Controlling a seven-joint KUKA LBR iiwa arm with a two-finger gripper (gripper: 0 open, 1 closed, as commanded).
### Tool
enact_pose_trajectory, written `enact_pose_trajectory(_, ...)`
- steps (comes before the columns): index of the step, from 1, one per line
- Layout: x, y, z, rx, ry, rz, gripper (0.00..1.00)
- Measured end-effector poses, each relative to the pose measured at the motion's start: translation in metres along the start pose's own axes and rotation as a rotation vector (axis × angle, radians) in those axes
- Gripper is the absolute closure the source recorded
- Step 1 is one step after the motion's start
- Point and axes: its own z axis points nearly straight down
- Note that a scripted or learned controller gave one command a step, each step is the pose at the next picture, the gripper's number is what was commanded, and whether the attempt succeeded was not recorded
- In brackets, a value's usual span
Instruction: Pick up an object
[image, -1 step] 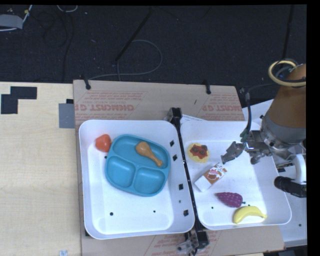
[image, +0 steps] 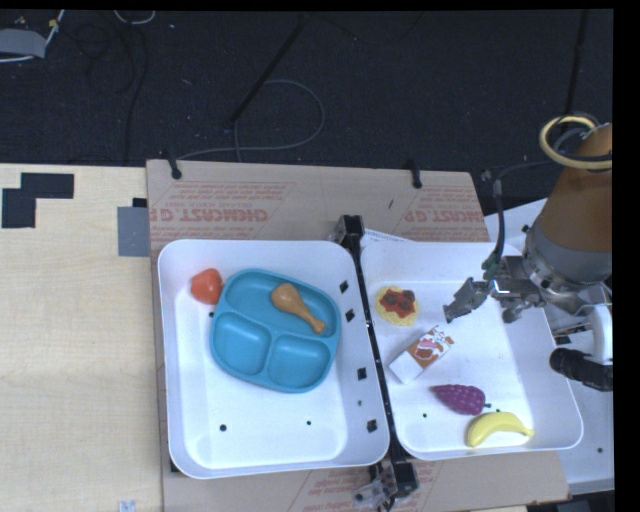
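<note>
In the right bin (image: 540, 345) you have four candidates. A small round pizza slice (image: 397, 305), yellow with red topping, lies flat near the divider at the upper left. Just below and to its right, a white carton (image: 423, 354) with a red label lies on its side, tilted diagonally. Toward the front, a purple grape bunch (image: 460, 399) rests flat, and a yellow banana (image: 497, 429) curves just beside it, nearest the front rim.

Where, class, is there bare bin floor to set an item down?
Left bin: the front strip below the blue tray. Right bin: the patch between the small carton and the right wall, under the claw. Crowded: front right, around grapes and banana.
</note>
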Motion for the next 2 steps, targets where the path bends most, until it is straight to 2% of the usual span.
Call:
enact_pose_trajectory(1,-0.008,0.002,0.059,0.008,0.002,0.001,0.0)
enact_pose_trajectory(2,-0.01,0.001,0.118,-0.004,0.002,0.002,0.0)
